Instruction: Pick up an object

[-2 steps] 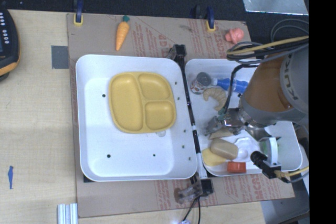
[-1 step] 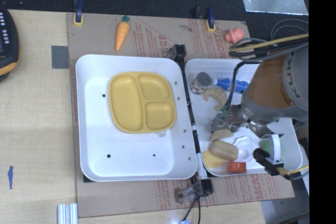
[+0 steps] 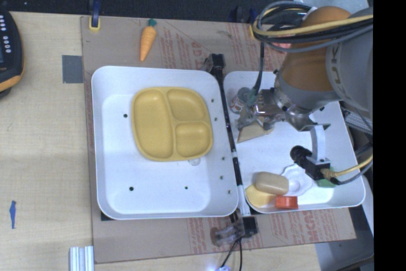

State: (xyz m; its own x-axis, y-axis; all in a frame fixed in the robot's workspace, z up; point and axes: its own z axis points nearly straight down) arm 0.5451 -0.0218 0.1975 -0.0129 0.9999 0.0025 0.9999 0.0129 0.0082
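Objects for picking are lying in the right bin (image 3: pixel 339 136): a tan wedge (image 3: pixel 254 132) near its left wall, a beige block (image 3: pixel 271 184) and an orange piece (image 3: pixel 286 202) at its near edge. Nothing is looking lifted yet. The arm (image 3: pixel 317 66) is reaching low over the wedge, the tool (image 3: pixel 250 108) hovering just above it; whether it is spread or pressed together, I cannot tell.
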